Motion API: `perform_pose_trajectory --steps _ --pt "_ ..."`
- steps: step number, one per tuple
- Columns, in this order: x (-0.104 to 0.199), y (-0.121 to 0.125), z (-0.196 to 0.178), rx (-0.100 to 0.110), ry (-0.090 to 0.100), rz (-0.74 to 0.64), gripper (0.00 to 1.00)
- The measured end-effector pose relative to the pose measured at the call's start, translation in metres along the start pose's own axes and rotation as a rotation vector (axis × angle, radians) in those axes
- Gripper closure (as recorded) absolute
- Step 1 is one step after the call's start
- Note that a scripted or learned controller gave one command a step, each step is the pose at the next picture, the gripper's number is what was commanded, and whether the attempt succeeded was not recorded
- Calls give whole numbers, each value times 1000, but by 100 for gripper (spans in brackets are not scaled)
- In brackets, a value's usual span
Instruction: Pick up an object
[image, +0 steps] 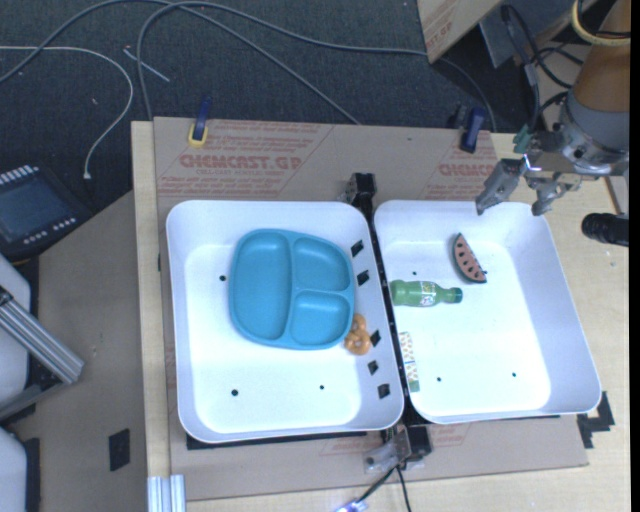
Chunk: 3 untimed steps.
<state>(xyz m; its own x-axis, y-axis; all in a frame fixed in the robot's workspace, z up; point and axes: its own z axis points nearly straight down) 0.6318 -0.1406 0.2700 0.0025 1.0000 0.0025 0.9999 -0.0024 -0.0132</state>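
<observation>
Hovering above the right bin's (560, 300) one o'clock corner, the gripper (518, 198) spreads its fingers apart, holding nothing. Inside that bin lie a watermelon slice (467, 259) toward twelve o'clock and a green bottle (424, 294) toward nine.

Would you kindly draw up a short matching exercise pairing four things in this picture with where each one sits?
Things:
1. blue divided plate
2. watermelon slice
3. green bottle
4. gripper

Places:
A. lying near the right bin's left wall
B. above the right bin's far edge, fingers spread
C. middle of the left bin
D. right bin, far half

Pairs: 1-C, 2-D, 3-A, 4-B
</observation>
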Motion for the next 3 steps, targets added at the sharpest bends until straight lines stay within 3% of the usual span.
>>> perform_pose_trajectory --steps 1,3 --pt "0 2 -7 -13 -2 -3 0" --pt "14 -2 90 -7 -1 -3 0"
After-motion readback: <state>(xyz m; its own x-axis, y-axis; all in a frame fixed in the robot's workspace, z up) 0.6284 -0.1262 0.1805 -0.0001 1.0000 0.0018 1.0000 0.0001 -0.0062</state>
